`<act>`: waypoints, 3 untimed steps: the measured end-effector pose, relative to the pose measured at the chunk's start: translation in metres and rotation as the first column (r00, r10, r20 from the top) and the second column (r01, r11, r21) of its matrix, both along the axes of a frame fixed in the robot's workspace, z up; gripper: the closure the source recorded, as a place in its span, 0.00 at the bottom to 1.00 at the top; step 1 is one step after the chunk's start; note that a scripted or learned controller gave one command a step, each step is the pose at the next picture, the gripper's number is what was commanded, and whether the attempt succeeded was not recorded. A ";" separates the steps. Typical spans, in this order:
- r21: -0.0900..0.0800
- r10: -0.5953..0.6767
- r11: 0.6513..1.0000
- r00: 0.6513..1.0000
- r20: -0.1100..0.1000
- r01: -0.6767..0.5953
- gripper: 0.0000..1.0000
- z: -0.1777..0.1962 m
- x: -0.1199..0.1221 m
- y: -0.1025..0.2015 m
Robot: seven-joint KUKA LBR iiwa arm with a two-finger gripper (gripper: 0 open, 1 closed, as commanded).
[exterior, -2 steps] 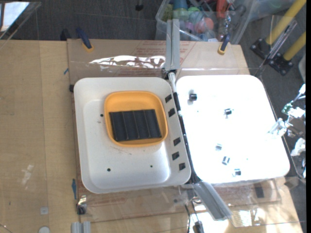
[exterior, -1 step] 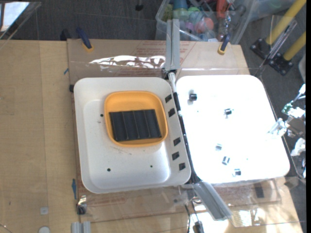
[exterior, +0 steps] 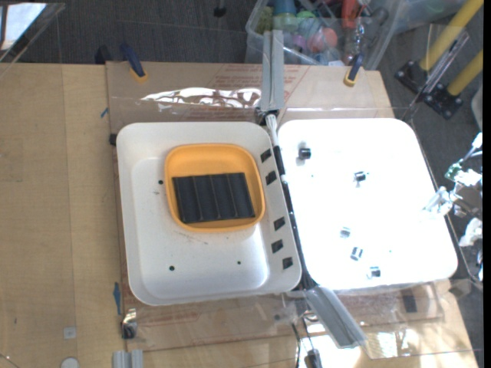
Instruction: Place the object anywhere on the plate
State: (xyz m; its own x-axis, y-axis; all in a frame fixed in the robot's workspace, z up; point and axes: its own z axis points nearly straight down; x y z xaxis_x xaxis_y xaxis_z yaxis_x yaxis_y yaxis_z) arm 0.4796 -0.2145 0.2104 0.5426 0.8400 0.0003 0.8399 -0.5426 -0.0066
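Black ridged object [exterior: 213, 198] lies flat on orange plate [exterior: 215, 159], left bin [exterior: 153, 274]. Claw state: cannot tell.

Showed an orange plate [exterior: 214, 186] in the left bin [exterior: 146, 274], carrying a flat black ribbed object [exterior: 212, 197]. Held small dark bits scattered across the right bin [exterior: 399, 140].

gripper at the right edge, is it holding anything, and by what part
It cannot be told. The gripper sits at the right edge of the right bin, too washed out to judge. The dark ridged block lies on the orange plate.
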 end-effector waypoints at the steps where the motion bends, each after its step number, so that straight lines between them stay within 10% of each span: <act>1: 0.000 0.000 1.000 1.000 0.000 0.000 0.00 0.000 0.000 0.000; 3: 0.000 0.000 1.000 1.000 0.000 0.000 0.00 0.000 0.000 0.000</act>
State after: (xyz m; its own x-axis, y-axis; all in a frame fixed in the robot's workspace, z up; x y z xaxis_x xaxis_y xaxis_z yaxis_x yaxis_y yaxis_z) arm 0.4796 -0.2145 0.2104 0.5426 0.8400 0.0003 0.8399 -0.5426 -0.0066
